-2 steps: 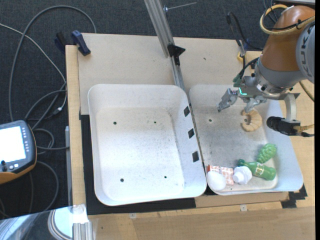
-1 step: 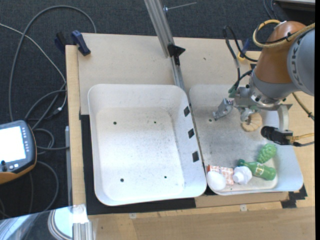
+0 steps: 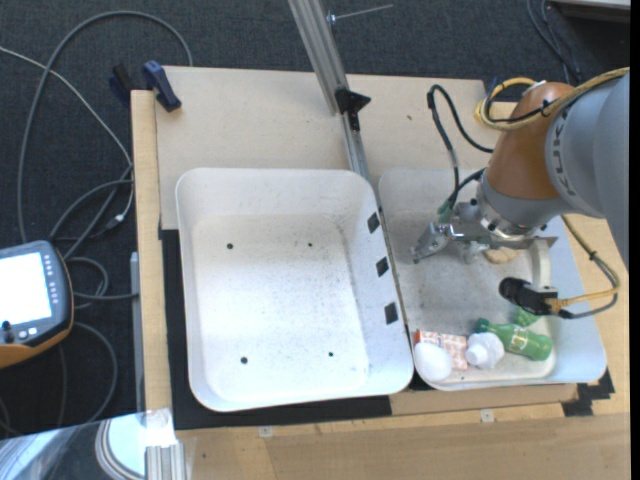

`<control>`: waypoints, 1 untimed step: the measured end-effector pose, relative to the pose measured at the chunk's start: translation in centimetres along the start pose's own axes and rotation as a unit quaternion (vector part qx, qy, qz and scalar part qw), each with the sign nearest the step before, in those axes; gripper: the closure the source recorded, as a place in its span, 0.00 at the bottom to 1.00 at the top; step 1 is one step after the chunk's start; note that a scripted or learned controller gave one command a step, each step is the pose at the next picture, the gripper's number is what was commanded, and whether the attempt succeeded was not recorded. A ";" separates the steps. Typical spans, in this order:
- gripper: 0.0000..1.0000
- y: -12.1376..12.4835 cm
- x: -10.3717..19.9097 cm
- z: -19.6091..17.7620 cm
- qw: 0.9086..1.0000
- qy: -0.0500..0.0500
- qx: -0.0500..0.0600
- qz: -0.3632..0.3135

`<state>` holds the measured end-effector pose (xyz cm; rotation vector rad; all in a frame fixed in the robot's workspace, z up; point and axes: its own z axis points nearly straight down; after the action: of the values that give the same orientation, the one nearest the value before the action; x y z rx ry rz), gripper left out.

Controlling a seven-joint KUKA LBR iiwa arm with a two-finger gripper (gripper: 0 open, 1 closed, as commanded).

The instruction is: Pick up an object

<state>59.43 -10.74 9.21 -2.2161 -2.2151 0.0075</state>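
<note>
End effector (image 3: 432, 244): low in right bin (image 3: 440, 298), finger state could not be told.
Green bottle (image 3: 515, 340): lay at 5 o'clock corner.
White object (image 3: 433, 360): beside it.

This is a robot lab. A plywood bench (image 3: 250, 118) stands on dark carpet (image 3: 60, 8) strewn with loose cables (image 3: 75, 43), a control pendant (image 3: 30, 298) lies at the left, and a clamp (image 3: 160, 83) grips the bench's far edge.

Green plastic bottle (image 3: 519, 340) with white cap, lying flat, near front edge of right bin; white-and-red packet (image 3: 440, 354) just beside.
</note>
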 end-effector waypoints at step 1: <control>0.00 0.0 0.1 -0.1 1.000 0.000 -0.003 0.000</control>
<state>59.44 -10.69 9.26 -2.2189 -2.2178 0.0019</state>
